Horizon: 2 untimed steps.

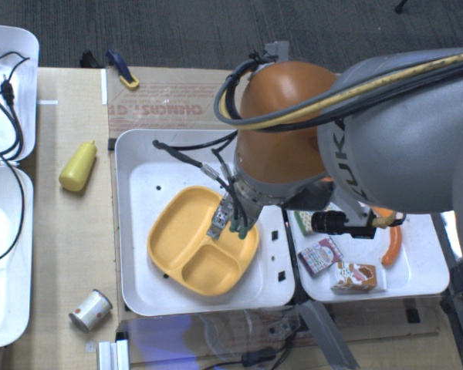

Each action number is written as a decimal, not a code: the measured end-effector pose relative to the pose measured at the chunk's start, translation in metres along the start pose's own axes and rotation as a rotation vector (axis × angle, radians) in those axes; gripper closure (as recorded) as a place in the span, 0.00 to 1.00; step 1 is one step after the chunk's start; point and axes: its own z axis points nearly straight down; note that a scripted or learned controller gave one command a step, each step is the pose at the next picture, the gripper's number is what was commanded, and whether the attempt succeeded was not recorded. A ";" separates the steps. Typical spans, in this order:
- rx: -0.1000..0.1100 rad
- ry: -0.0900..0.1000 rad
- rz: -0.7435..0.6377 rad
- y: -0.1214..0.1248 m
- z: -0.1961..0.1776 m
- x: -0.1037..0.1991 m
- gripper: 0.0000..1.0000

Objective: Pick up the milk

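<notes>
While the milk carton [356, 277] lies at the near edge of the right bin [417, 284] beside a small pink packet [319, 256], I see my pincer [228, 223] hanging over the yellow divided plate [201, 241] in the left bin [139, 206], its fingers narrow and holding nothing. Farther off, a yellow bottle [78, 166] rests on the counter [69, 230].

We look down from one fixed camera above the bench [77, 114], tilted at a slant so the dark floor shows along the top. Both white bins sit centre-frame, the left bin [131, 230] and the right bin [417, 280]. The arm [386, 137] enters from our right, looming large and near the lens.
</notes>
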 end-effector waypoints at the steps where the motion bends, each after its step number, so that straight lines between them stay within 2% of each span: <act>1: -0.002 0.000 0.069 -0.062 -0.037 -0.028 1.00; 2: 0.000 0.002 -0.165 0.023 0.008 0.025 1.00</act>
